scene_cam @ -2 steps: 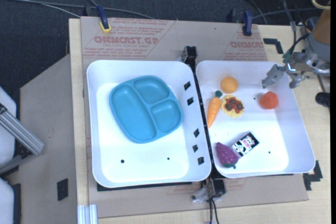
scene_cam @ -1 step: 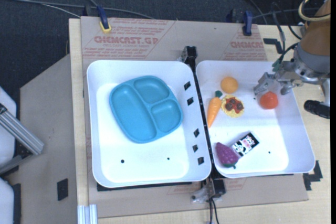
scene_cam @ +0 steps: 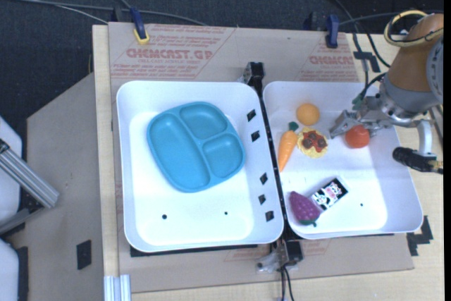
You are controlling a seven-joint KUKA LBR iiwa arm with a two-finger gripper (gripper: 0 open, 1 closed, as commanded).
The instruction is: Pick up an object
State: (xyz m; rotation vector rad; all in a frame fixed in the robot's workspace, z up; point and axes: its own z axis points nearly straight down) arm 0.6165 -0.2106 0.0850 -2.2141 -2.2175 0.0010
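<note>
The gripper (scene_cam: 357, 125) hangs low over the right bin (scene_cam: 394, 218), its fingers (scene_cam: 342, 125) spread apart, and a red tomato (scene_cam: 357, 137) sits just below and between them. Whether the fingers actually touch the tomato I cannot tell; it appears to rest on the bin floor rather than being clamped.

Just to the left of the fingers lies a small yellow and red pizza toy (scene_cam: 313, 143), and up-left of it an orange ball (scene_cam: 307, 113). Further left still, a carrot (scene_cam: 287, 147) lies tilted beside the wall shared by the two bins. Below the fingers, toward the near edge of the same bin, a black and white carton (scene_cam: 330, 194) lies on its side, with a purple bunch of grapes (scene_cam: 302, 207) touching its left end.

Well away to the left, the left bin (scene_cam: 141, 222) holds a blue divided plate (scene_cam: 196, 145). Behind the fingers, the grey arm (scene_cam: 416, 74) with its orange band rises to the right.
</note>
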